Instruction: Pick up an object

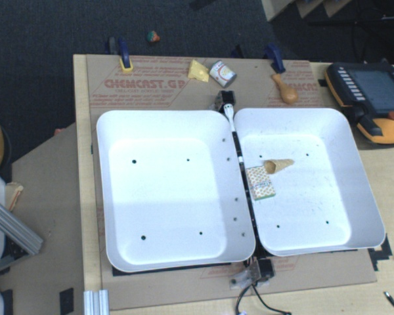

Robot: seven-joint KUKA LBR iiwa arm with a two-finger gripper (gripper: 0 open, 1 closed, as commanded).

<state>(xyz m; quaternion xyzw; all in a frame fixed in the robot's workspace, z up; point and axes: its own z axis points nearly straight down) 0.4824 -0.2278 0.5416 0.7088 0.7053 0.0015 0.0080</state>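
Two objects lie in the right bin near its left wall. One is a small tan cone-shaped piece, lying on its side with its tip pointing right. Just below and left of it rests a flat patterned rectangular pad, greenish and white, tilted slightly. The left bin shows bare white floor with a few dark dots.
On the bench behind the bins lie a yellow wedge, a small white-and-grey block and a wooden-handled tool. Blue clamps hold the board's back edge. A teach pendant sits at the far right.
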